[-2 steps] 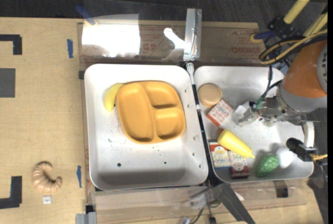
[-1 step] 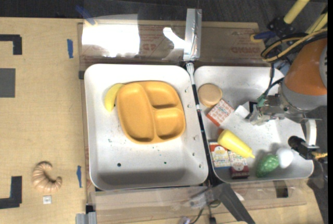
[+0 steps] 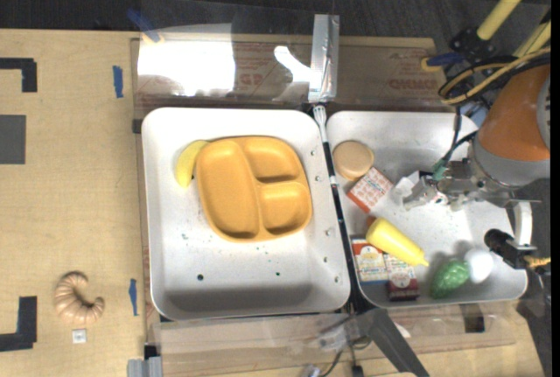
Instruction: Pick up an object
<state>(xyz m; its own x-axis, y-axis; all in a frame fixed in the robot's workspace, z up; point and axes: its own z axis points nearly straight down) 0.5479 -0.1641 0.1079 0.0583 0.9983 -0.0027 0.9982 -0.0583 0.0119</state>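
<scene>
The left bin (image 3: 166, 279) holds an orange divided tray (image 3: 254, 187) covering most of a banana (image 3: 185, 164). In the right bin (image 3: 398, 130), the hand (image 3: 429, 190) hovers mid-bin, its grip impossible to tell. The yellow cone (image 3: 395, 242) lies just below-left, the green object (image 3: 451, 277) near the front rim.

Orange tray (image 3: 254, 187) in left white bin (image 3: 166, 191); right bin (image 3: 411, 135) had yellow cone (image 3: 395, 242), green toy (image 3: 451, 276), tan disc (image 3: 353, 159).
</scene>
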